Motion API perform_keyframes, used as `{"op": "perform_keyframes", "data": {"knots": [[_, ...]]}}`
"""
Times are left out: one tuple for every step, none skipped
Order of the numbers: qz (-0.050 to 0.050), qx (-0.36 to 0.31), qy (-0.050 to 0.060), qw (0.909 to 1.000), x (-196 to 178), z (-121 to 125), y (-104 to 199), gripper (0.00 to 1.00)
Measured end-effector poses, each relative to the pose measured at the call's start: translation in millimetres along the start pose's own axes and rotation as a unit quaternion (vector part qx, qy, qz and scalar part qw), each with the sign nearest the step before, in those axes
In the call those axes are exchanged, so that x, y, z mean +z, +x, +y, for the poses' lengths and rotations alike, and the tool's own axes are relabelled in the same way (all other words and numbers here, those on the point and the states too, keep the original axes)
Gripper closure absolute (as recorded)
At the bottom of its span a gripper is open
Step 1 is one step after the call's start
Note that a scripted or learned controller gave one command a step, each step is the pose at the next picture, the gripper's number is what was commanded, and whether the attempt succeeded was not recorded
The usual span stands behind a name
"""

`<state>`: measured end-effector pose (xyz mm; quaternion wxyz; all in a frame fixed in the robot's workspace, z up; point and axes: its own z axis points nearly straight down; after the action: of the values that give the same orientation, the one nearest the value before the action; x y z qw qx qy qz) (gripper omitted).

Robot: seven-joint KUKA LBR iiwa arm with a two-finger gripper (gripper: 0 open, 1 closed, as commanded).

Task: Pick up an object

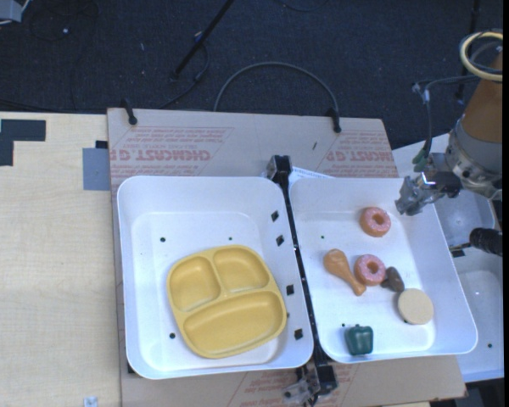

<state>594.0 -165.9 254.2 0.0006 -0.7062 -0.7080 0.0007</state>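
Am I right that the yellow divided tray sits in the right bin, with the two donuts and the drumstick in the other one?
Not quite. The camera view shows the yellow divided tray in the left bin. The two donuts and the drumstick lie in the other one, the right bin.

White bins (144, 227) hold a yellow tray (226, 301), two pink doughnuts (375, 221), an orange drumstick (344, 271), a brown lump (394, 279), a cream disc (416, 306), and a green pepper (359, 340).
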Motion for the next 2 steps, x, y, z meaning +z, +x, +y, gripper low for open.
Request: {"op": "perform_keyframes", "data": {"knots": [[0.002, -0.002, 0.003, 1.0, 12.1, 3.5, 58.9, 1.0], [0.001, -0.001, 0.004, 1.0, 27.5, 2.0, 107.6, 1.0]]}}
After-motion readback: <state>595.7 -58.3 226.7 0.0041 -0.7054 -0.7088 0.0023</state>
